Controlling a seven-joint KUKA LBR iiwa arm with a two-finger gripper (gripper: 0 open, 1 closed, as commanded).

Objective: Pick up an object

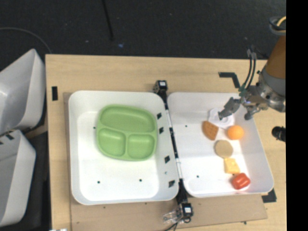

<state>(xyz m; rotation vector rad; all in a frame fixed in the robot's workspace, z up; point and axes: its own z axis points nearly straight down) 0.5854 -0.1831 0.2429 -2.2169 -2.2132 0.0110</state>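
**Jaws over the right bin, food pieces lying loose**

On the wooden worktop (57,76) two white bins sit side by side. The left bin (86,177) holds a green plate (127,132) with three compartments, lying flat in the upper middle of the bin.

The right bin (192,177) carries the food pieces, all gathered toward its right half. Leftmost is a brown wedge (210,130). Just above it lies a small white piece (215,114), close under the near finger. Below and right of the wedge sits a tan disc (223,148), and right of the wedge an orange ball (235,132). Beneath the disc lies a yellow block (232,165), and at the bin's lower right corner a red piece (240,180) — just beside the block.

The arm (275,66) comes in from the right edge, orange band above the wrist. Its jaws (238,110) hang over the upper right part of the right bin, fingers spread apart with nothing between them — one finger points toward the white piece, the other ends just above the ball. Whether either tip touches anything is unclear.
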